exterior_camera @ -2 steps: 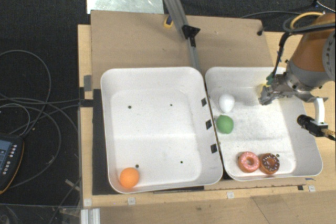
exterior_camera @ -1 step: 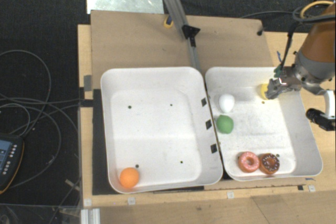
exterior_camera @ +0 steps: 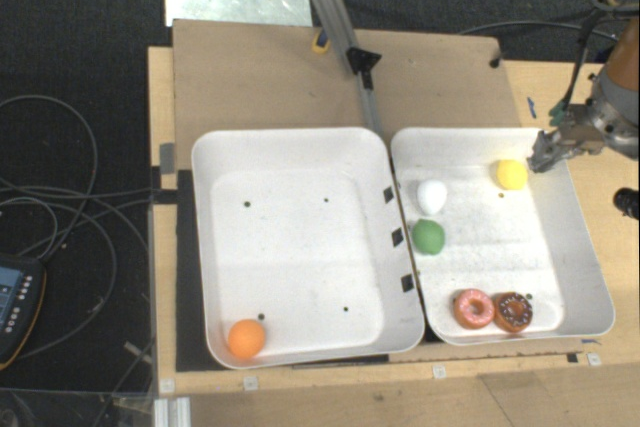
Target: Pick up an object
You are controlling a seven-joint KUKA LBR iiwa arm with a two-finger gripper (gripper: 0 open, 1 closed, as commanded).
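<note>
Brown bench [exterior_camera: 260, 75], left bin [exterior_camera: 290, 155] with orange ball [exterior_camera: 246, 338]; fingers' [exterior_camera: 548, 153] state unclear

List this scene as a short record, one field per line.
left bin: orange ball in near left corner
right bin: yellow ball, white ball, green ball, pink donut, brown donut
donuts: side by side at near edge
gripper: over right bin's far right corner, beside yellow ball

grey arm [exterior_camera: 618, 100] entering from right, gripper [exterior_camera: 545, 153] low, pointing left
</note>
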